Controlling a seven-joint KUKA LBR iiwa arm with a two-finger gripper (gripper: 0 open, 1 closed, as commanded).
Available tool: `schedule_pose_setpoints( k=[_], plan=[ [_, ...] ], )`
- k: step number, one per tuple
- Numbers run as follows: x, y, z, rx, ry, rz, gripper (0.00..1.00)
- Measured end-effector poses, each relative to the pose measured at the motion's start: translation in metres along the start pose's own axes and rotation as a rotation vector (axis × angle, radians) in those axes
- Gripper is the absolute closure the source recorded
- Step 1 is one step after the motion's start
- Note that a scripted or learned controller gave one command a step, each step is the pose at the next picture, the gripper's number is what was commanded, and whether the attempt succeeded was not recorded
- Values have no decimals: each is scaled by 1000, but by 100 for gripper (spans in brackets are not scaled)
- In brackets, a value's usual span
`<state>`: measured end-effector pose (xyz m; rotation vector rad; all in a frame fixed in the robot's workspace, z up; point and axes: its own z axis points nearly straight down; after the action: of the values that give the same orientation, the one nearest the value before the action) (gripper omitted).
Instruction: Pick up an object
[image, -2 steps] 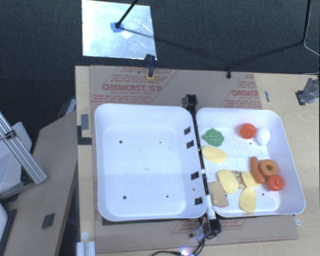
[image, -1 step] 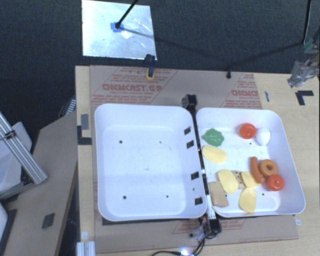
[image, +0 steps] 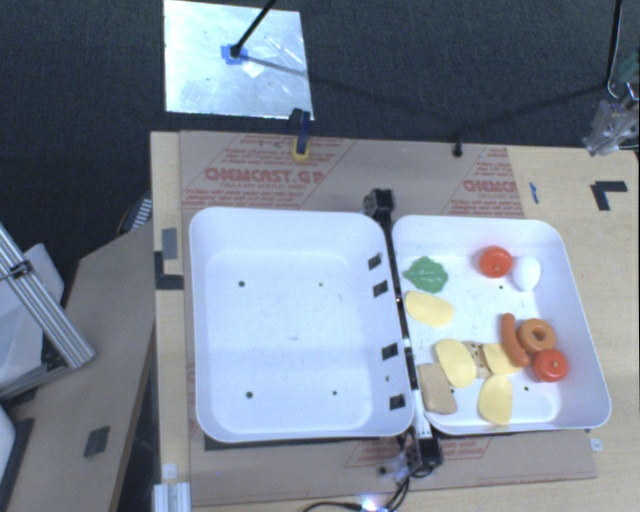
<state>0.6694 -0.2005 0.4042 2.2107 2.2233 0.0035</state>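
1. Progress: as far as the view shows, the pick has not begun. Every object lies at rest in the right bin (image: 575, 300); nothing is lifted or held.

2. The tool: at the upper right edge of the view a small pale, glinting piece of hardware (image: 612, 122) hangs above the surface (image: 420, 165). It may be the tip of the arm, but it is too small and cropped to be sure, so I cannot tell whether the tool is wide or narrow. Nothing is seen in it.

3. Where the candidates are, all in the right bin:
   - a green leaf (image: 427, 271) near the divider, alone at the top left;
   - a yellow piece (image: 429, 309) just below the leaf;
   - a red ball (image: 494, 262) touching or just beside a white egg (image: 526, 272) at the top right;
   - a sausage (image: 513, 339) against a brown ring (image: 537, 335), with a red piece (image: 550, 366) just below the ring;
   - a crowded group at the bottom: two more yellow pieces (image: 458, 361) (image: 495, 399), a tan slab (image: 436, 388) by the divider, and small bits between them that I cannot name.

4. The left bin (image: 290, 320) shows bare white floor with a few dark dots.

5. What is left, in my judgement: all of it. The arm must travel over the right bin, choose an object, descend, close and lift.

6. Likely easiest targets: the leaf or the upper yellow piece, since each has free room around it. The bottom cluster and the sausage-ring pair look riskier, as neighbours touch.
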Motion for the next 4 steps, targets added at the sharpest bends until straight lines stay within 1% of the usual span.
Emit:
schedule_pose_setpoints(
  k=[2, 4],
  plan=[
    [5, 0, -63, 0, 1, 0, 100],
    [60, 0, -43, 3, 3, -1, 100]
  ],
)
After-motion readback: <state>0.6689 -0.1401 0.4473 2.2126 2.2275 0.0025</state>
